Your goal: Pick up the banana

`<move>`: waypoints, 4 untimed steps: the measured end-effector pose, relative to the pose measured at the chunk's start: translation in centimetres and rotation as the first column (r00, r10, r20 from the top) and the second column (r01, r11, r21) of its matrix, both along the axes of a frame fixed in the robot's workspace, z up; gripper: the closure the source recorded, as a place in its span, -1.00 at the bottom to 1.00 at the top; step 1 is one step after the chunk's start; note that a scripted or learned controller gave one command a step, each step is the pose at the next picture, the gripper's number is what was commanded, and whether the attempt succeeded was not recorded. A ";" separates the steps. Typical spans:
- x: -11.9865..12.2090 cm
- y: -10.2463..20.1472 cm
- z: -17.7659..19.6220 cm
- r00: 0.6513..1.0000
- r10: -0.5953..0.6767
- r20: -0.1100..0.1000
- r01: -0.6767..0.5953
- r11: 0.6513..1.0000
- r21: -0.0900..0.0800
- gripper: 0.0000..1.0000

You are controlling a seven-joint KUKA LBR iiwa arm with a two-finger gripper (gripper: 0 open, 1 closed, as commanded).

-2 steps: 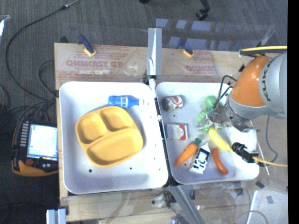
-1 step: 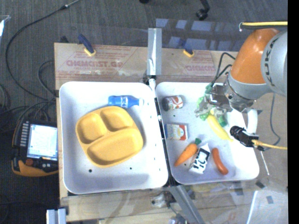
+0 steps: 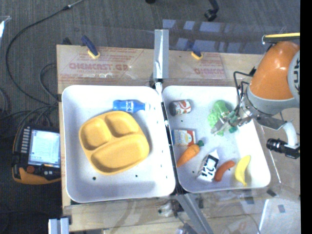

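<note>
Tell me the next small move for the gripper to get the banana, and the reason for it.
Probably shift the gripper toward the near right corner of the right bin before descending. It sits by the green leafy item, while the banana lies well nearer the camera, beside the sausage. Coming down here would miss the banana.

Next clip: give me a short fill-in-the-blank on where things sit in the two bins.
1. The yellow divided tray lies in the ____ bin.
2. The banana lies in the right bin's near-right corner, right beside the ____.
3. The gripper hangs over the ____ toy in the right bin.
4. The blue bottle lies just beyond the ____.

Missing words: left; sausage; green; tray
</note>
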State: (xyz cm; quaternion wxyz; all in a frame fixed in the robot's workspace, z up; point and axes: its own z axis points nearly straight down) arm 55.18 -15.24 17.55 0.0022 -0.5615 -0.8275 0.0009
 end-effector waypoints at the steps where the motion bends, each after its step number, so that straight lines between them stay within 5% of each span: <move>1: 7.5 3.3 -1.9 0.980 -0.199 0.000 0.199 0.980 -0.001 1.00; 2: 11.7 6.4 0.6 0.994 -0.110 0.001 0.110 0.994 -0.003 1.00; 3: 11.9 4.0 -4.9 0.985 -0.173 0.008 0.173 0.985 -0.003 1.00; 4: 11.0 1.9 -0.6 0.984 -0.180 0.002 0.180 0.984 -0.003 1.00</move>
